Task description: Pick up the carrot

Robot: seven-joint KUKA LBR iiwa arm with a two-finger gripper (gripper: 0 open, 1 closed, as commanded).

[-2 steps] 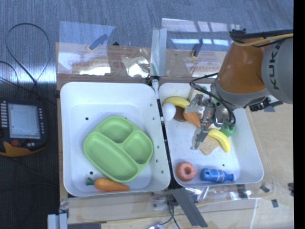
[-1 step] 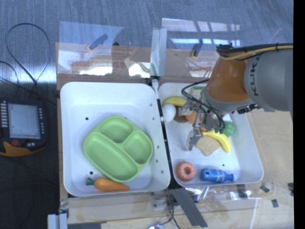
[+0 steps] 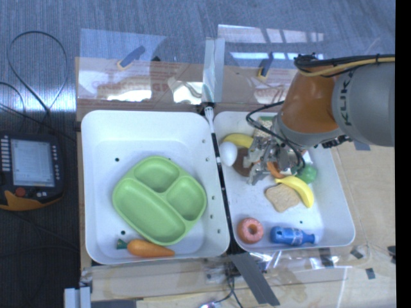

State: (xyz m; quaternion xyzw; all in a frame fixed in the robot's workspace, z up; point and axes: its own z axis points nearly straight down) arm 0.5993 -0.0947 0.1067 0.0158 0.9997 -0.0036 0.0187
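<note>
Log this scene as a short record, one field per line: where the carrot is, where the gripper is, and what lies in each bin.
carrot: left bin, front edge, beside the green divided plate
gripper: over the right bin, among the food items
right bin contents: egg, two bananas, bread slice, donut, blue bottle
carrot status: lying in the bin, apart from the gripper

The arm was cut off by the right edge of the camera view, and its orange band hid the far right corner of the right bin; the hand was too tangled in shadow to tell how it stood; a small orange thing beside it was too small to name; a brown thing lay partly hidden behind the egg; the handheld screen was cut by the left edge.
</note>
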